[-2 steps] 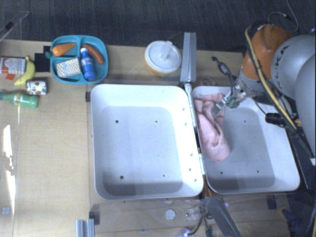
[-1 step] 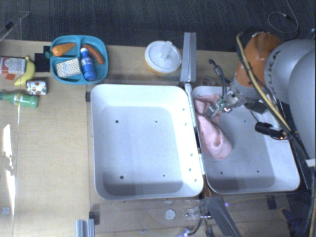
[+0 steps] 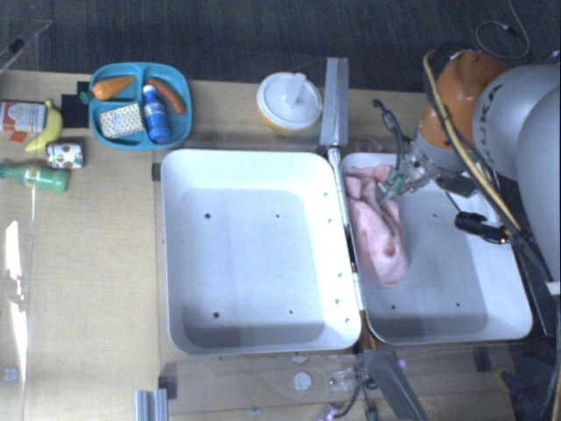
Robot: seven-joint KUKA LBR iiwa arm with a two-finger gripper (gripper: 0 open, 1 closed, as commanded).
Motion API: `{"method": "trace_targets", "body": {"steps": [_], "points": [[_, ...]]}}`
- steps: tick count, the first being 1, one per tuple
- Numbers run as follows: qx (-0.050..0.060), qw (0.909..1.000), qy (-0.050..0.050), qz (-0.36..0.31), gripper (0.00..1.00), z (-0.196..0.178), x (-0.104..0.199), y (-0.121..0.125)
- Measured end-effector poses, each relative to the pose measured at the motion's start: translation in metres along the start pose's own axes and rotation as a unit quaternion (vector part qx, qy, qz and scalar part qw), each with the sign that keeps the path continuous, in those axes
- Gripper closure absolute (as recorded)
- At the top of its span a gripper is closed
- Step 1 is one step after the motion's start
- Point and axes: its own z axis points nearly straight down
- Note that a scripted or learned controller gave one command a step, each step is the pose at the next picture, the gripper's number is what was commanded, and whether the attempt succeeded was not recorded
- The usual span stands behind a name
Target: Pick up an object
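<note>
Camera view looks down on a wooden bench [image 3: 88, 305] with two shallow white bins side by side. The left bin [image 3: 254, 253] is the larger in the picture; the right bin [image 3: 456, 279] holds one pink cloth [image 3: 379, 226], which lies crumpled along the bin's left wall, running from its far left corner toward the middle.

One arm [image 3: 500, 103], grey with an orange band, reaches in from the right. Its single gripper [image 3: 394, 182] is down at the far end of the pink cloth, with the tips right at the fabric's upper edge. The tips are small and dark against the cloth, so I cannot tell whether they are apart, together or pinching the fabric. One black cable [image 3: 478, 226] hangs from the arm over the right bin.

Beyond the bins, on the bench, stands one white cup with a lid [image 3: 289, 102], just behind the gap between the left bin and a grey metal post [image 3: 334, 103]. To the far left sits one blue divided plate [image 3: 140, 105] with four toy items in it: an orange carrot [image 3: 114, 86], a sausage [image 3: 171, 97], a blue bottle [image 3: 156, 114] and a pale patterned piece [image 3: 120, 121]. Left of the plate lie one yellow banana [image 3: 46, 128], one small can [image 3: 65, 155], one green bottle [image 3: 35, 177] and one small carton [image 3: 19, 116].
</note>
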Motion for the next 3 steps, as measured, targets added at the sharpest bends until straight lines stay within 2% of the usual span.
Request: {"method": "trace_targets", "body": {"steps": [1,2,3], "points": [[0.000,1.0000,0.000,0.000,0.00,0.000,0.000,0.000],[0.003,0.9998,0.002,0.021,0.00,0.011,0.011,-0.023],[0.000,0.9998,0.001,0.021,1.00,-0.001,0.010,-0.021]]}}
